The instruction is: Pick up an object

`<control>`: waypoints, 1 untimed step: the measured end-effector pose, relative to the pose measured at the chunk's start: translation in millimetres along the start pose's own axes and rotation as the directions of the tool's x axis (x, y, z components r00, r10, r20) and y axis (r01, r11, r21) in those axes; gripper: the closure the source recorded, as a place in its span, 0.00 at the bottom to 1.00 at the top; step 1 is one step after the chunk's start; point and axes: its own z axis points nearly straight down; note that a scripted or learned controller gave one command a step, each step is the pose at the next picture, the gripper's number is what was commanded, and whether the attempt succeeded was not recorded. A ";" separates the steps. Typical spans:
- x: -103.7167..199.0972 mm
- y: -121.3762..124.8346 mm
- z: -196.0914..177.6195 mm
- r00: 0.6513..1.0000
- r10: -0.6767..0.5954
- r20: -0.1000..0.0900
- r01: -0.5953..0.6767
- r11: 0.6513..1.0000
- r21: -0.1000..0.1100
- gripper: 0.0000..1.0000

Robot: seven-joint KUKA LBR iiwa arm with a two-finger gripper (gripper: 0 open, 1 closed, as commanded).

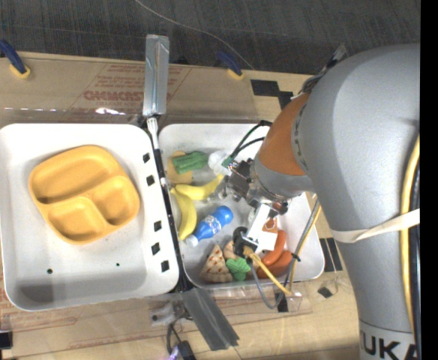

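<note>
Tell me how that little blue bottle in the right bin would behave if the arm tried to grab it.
The blue bottle lies on its side, so it would probably roll when nudged. Its smooth rounded body looks slippery, so it might squirt away from a pinch. It rests against the banana, which may block rolling that way.

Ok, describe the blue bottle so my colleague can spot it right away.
Look in the right bin, the one crowded with toys. Near its middle, just right of the banana, lies the small bottle on its side. It is the only blue item there, with a white cap pointing lower left.
</note>
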 end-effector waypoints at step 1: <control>59.4 62.0 9.5 0.971 0.241 0.002 -0.241 0.971 0.001 0.00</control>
